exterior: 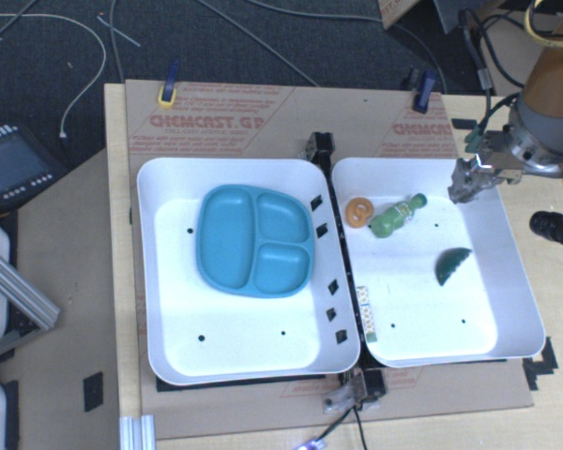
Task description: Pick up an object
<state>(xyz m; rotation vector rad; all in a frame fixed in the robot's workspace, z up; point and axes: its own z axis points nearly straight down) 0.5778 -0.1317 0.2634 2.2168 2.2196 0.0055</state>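
We see the gripper [466, 182] over the far right corner of the right bin [516, 279], hanging off the grey wrist with the orange band above it. Fingers are too small and dark against the bin rim to read, so we can't tell whether the jaws are open or closed. Nothing visible between them.

Candidates for the pick, all in the right bin:
- green bottle [397, 216], lying on its side, cap end pointing toward the gripper. It sits to the left of the gripper and a bit nearer the camera, near but clearly apart from it.
- orange round piece [358, 212], just beside the bottle's base, near the bin's left wall. Further from the gripper than the bottle.
- dark green wedge-shaped object [453, 264], alone on the bin floor, nearer the camera than the gripper and well apart from the bottle.
- a narrow printed strip [365, 311] lying along the left wall of the right bin (can't tell what it is).

So the bottle's cap is the closest thing to the gripper, but we see bare white bin floor between them.

Left bin [169, 251] holds a blue divided plate [255, 240], three compartments, flat on the floor and roughly centred toward the far side. Both bins sit on a cardboard sheet [263, 111] clamped at the far edge.
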